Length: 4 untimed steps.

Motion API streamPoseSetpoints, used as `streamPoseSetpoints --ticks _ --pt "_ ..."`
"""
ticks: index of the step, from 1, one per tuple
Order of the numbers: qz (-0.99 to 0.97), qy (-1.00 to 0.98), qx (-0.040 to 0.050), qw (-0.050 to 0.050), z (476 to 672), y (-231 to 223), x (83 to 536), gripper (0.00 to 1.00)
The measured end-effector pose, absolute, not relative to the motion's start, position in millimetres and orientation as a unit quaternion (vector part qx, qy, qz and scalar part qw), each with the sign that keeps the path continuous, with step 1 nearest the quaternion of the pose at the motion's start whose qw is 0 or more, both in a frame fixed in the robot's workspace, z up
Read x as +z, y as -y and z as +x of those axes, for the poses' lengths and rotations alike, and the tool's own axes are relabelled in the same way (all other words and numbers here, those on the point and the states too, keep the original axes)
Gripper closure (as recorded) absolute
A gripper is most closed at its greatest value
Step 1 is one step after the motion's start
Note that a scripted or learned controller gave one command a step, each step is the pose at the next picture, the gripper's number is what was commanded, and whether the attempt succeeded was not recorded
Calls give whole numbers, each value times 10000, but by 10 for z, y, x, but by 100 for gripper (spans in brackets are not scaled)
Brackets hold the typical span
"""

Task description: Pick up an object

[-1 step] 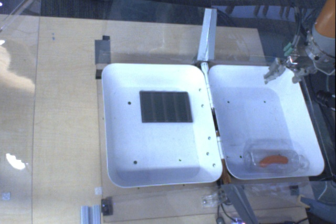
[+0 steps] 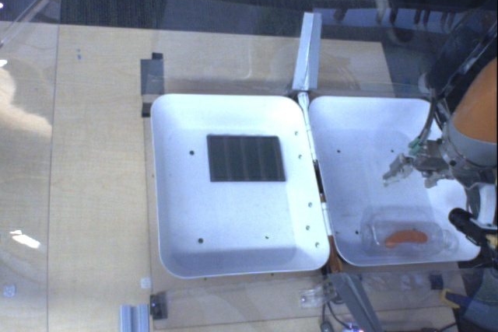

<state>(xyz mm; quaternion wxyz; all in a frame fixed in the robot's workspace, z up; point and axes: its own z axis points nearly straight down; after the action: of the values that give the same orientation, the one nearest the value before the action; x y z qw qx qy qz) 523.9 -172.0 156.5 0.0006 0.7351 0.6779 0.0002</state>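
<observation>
A clear plastic container (image 2: 406,235) with an orange piece inside lies near the front edge of the right bin (image 2: 350,128). A dark grey ribbed rectangle (image 2: 245,158) lies flat in the middle of the left bin (image 2: 179,229). My gripper (image 2: 411,173) hangs over the right bin's middle right, just behind the clear container and apart from it. It is open and nothing sits between its fingers. The arm's orange band (image 2: 475,111) is at the right edge.
A raised rim (image 2: 315,167) divides the two bins. A grey metal post (image 2: 306,58) stands behind the bins where they meet. Cables and brackets (image 2: 342,303) lie at the bench's front edge, below the right bin.
</observation>
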Motion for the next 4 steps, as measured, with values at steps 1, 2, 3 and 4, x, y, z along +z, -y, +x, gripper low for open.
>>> streamPoseSetpoints --ticks 1,2,3,4 --pt "7918 -6108 13 17 5524 1966 1973 0" --pt "8061 -5918 12 13 4879 1871 1880 0" --pt "7907 -6122 55 54 4931 1338 901 0" --pt "7500 -6614 40 56 5760 1641 890 0"
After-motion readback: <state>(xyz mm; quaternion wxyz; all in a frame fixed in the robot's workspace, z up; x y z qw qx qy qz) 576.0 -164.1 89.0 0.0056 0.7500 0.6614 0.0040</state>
